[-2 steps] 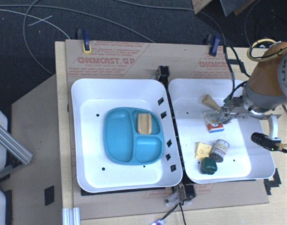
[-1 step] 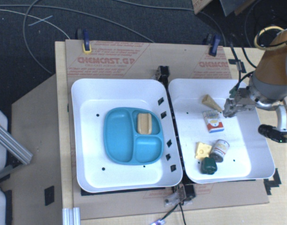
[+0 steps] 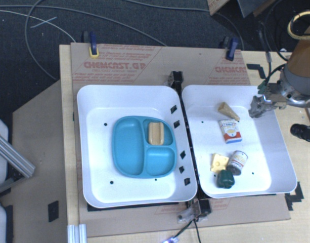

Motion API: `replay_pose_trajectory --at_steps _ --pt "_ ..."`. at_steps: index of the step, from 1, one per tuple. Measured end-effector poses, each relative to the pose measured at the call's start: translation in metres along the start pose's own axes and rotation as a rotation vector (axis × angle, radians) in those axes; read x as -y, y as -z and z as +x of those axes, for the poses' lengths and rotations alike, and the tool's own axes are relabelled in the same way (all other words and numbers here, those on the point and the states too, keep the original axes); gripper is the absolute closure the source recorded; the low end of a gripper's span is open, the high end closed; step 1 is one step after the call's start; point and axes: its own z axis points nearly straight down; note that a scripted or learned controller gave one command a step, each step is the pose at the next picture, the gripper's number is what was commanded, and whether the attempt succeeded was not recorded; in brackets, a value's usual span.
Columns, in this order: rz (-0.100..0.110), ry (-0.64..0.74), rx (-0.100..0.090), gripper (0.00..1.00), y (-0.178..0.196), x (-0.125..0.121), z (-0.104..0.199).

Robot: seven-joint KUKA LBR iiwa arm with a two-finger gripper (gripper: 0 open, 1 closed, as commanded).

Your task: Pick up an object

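Observation:
The right bin (image 3: 276, 156) holds several small objects. A tan wedge (image 3: 228, 111) lies near its back, with a small red and white carton (image 3: 229, 131) just in front of it. Nearer the front sit a yellow cheese piece (image 3: 219, 162), a small tin can (image 3: 237, 162) on its side and a dark green object (image 3: 225, 178). My gripper (image 3: 259, 107) hangs over the bin's back right part, to the right of the tan wedge and apart from it. Nothing shows between its fingers.
The left bin (image 3: 94, 135) holds a blue divided plate (image 3: 129, 148) with a tan bread-like piece (image 3: 156, 133) in its upper right compartment. A black hinge strip (image 3: 184, 135) runs between the bins. Clamps (image 3: 93, 43) and cables lie along the back.

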Motion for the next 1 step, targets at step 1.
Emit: replay_pose_trajectory --at_steps 1 --pt "0.010 0.003 -0.004 1.00 -0.0065 0.0111 0.0501"
